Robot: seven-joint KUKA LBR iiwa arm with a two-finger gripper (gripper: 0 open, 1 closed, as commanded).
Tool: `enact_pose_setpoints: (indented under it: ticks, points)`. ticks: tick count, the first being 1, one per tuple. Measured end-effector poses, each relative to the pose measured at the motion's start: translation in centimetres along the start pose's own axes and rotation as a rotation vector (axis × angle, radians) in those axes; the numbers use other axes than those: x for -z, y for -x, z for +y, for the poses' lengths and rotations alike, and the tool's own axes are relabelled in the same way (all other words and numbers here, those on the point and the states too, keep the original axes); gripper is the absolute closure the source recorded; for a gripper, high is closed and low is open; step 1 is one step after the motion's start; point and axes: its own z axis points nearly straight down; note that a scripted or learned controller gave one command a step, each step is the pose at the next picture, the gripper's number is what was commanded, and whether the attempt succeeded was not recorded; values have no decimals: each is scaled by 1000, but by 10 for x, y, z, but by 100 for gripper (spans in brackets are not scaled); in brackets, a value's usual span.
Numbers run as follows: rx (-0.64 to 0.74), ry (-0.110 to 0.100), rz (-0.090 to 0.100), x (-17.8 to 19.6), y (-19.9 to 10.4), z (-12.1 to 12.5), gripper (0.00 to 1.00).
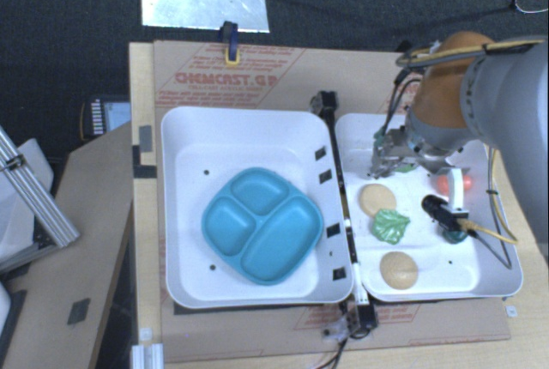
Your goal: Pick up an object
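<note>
Hand (388,163) sits in the far part of the right shallow white bin (497,273), just beyond the round tan biscuit-like piece (377,198). Can't tell if it's open or closed. The crumpled green leafy piece (390,226) touches that biscuit. A second tan disc (399,269) lies nearer the front and a small red-orange item (448,183) to the right. The left white bin (184,187) holds a blue divided plastic plate (262,226).

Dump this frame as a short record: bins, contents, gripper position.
left bin: holds a blue divided plate
right bin: holds a far tan round piece, a green leafy piece and a near tan round piece, in a rough line
gripper: over the right bin's far left part, just beyond the far tan round piece
held: nothing visibly held
arm: enters from the view's right
</note>
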Motion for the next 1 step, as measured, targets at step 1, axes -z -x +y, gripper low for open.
enact_pose_setpoints:
  ticks: [1]
  points:
    - [1, 0, 0, 43, 0, 0, 100]
